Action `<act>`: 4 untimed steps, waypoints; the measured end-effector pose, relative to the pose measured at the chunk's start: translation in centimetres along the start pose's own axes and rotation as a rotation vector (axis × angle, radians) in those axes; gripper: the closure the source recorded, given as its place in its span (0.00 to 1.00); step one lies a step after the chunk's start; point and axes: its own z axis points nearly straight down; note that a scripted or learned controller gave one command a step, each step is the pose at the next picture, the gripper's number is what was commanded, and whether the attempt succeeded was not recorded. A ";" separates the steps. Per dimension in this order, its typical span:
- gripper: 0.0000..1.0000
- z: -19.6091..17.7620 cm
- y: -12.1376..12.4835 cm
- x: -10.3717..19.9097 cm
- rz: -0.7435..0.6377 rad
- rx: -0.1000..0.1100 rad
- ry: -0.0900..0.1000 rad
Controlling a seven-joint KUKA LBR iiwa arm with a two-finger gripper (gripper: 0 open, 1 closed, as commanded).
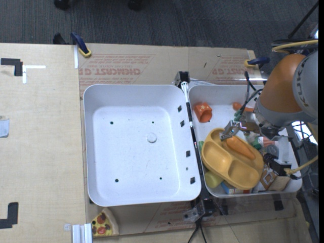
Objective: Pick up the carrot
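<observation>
The carrot [240, 147] lies across the yellow divided plate [230, 168] at right of frame, hand [232, 129] poised at its upper end, apparently for a grasp, spread unreadable.

- The carrot [242, 147] looks like smooth orange plastic with a slight sheen.
- It lies in a yellow divided dish [230, 162] of smooth, glossy plastic.
- The two white bins [135, 91] look like smooth, matt plastic, the left one speckled with small marks.
- The gripper [231, 129] appears to be dull grey metal.
- The arm's orange band [284, 82] is smooth and softly shiny.
- The bench [38, 151] is pale, matt wood; brown cardboard [167, 62], matt and printed, lies under the bins.
</observation>
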 end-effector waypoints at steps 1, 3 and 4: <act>0.00 1.8 0.6 0.2 0.463 -0.005 -0.002; 0.00 1.8 -5.7 2.1 0.943 -0.005 0.002; 1.00 1.0 -5.6 1.9 0.943 -0.004 -0.001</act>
